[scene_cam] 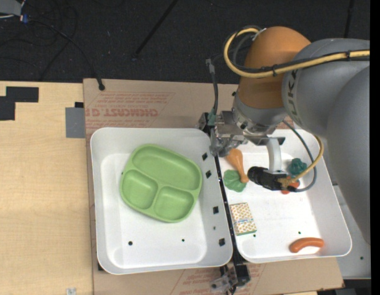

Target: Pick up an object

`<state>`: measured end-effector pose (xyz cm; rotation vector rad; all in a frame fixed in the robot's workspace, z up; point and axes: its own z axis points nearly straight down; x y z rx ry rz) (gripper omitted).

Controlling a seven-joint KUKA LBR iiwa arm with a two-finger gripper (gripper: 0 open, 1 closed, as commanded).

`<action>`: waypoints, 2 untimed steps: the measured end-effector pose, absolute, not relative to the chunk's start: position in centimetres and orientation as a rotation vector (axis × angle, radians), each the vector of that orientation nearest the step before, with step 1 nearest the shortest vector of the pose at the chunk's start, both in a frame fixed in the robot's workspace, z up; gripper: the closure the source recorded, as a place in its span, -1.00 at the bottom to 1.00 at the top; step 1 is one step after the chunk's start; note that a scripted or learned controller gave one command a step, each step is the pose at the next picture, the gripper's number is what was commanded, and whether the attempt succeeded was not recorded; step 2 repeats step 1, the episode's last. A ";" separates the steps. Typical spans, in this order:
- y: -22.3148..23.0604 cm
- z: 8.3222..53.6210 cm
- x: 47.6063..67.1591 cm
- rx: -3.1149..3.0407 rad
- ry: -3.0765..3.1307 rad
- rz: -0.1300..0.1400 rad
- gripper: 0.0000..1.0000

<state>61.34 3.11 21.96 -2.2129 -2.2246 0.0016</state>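
In the camera view, the gripper (pixel 230 141) is seen low over the right bin (pixel 328 226), just above a toy carrot (pixel 238 163); whether it is clenched or released cannot be told. A green divided plate (pixel 160 182) lies in the left bin (pixel 110 226).

1. I see the arm (pixel 328 97) coming in from the right, its grey bulk hanging over the right bin (pixel 328 244).
2. The orange band (pixel 273 54) sits above the wrist, over that bin's far left corner, with a yellow cable looped around it.
3. The wrist points down toward the bin's left wall.
4. My gripper (pixel 222 141) hangs just above that wall's far end; I cannot make out its fingers.
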 end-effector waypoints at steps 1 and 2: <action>9.2 22.3 61.3 -2.212 -2.226 0.001 1.00; 9.2 22.3 61.3 -2.212 -2.226 0.001 1.00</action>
